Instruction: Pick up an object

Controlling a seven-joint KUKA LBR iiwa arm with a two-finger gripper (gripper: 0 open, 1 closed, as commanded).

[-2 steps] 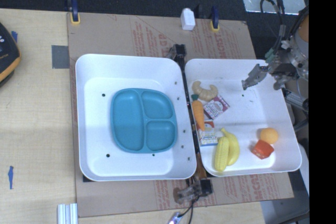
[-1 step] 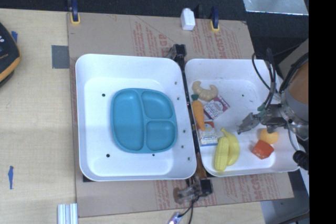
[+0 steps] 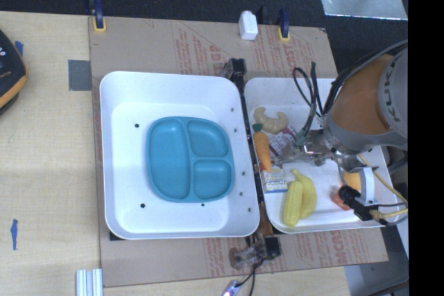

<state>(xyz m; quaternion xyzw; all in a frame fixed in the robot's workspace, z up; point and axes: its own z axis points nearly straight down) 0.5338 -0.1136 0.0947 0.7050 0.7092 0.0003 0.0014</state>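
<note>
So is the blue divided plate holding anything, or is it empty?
Empty. The blue plate lies flat in the left bin, all three compartments bare.

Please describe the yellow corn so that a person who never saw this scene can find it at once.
Look at the right white bin, under the arm. Near its front edge lies the corn, beside a banana. Unlike the smooth banana, it has rows of kernels, and it is yellow, not orange like the carrot.

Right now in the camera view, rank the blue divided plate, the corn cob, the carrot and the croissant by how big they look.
1. Blue divided plate, clearly largest.
2. Corn cob.
3. Carrot, though items partly hide it, so its rank against the corn is unsure.
4. Croissant, smallest.
</note>
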